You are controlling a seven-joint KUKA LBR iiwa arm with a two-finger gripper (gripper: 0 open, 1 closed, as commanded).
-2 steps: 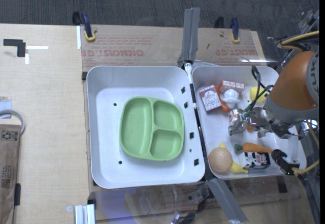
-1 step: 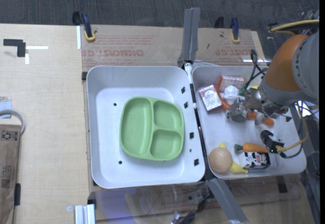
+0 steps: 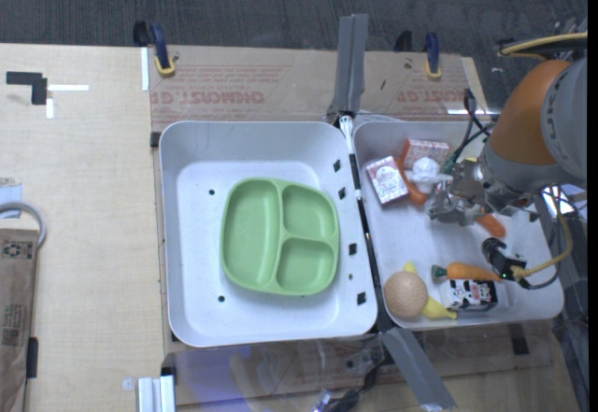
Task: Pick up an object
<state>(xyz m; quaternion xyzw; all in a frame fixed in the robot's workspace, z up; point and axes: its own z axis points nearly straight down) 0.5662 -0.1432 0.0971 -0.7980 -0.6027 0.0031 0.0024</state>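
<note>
My gripper [image 3: 450, 206] hangs low over the middle of the right bin [image 3: 402, 237], reaching in from the right under the grey and orange wrist. Just left of it lie a red and white carton [image 3: 386, 180], a white lump [image 3: 425, 169] and a pink packet [image 3: 427, 152]. Along the bin's front sit a tan ball [image 3: 405, 293], a yellow toy [image 3: 434, 307], a black and white box [image 3: 470, 294] and an orange carrot [image 3: 472, 271]. Another orange piece [image 3: 492, 225] lies under the wrist. The gripper's tips blur into the grey metal.
The left bin [image 3: 187, 242] holds a green divided plate [image 3: 279, 235]. A black cable [image 3: 523, 275] loops from the wrist over the right bin's front right corner. A grey divider post [image 3: 351, 64] stands between the bins at the back.
</note>
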